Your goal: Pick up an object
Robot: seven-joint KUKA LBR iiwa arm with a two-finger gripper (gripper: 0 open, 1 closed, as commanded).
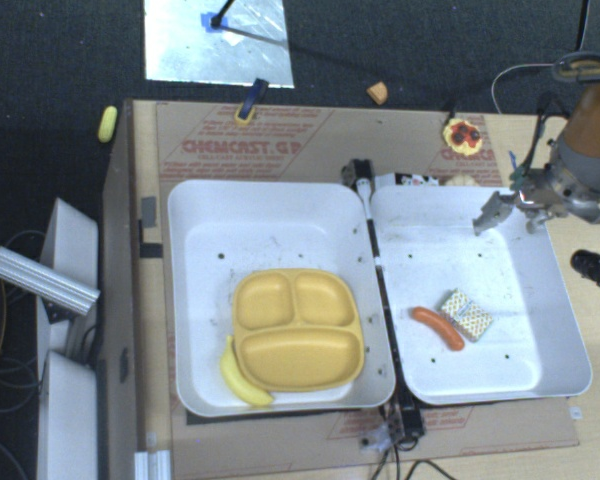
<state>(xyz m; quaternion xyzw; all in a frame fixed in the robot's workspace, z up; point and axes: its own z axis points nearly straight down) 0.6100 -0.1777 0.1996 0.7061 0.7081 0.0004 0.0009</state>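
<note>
In the right bin point(555, 298) lie an orange sausage point(438, 327) and, touching its upper right side, a small checkered block point(467, 314). The left bin point(195, 268) holds a yellow divided plate point(298, 327) with a yellow banana point(239, 378) tucked against its lower left edge. My gripper point(510, 218) hovers over the far right corner of the right bin, well above and to the right of the sausage and block. Its fingers are spread open with nothing between them.
A small toy pizza point(463, 135) rests on the cardboard behind the right bin. A blue and yellow clamp point(250, 101) sits at the bench's far edge. On the dark floor beyond lie a yellow piece point(107, 123), an orange piece point(378, 92) and a shiny sheet point(218, 26).
</note>
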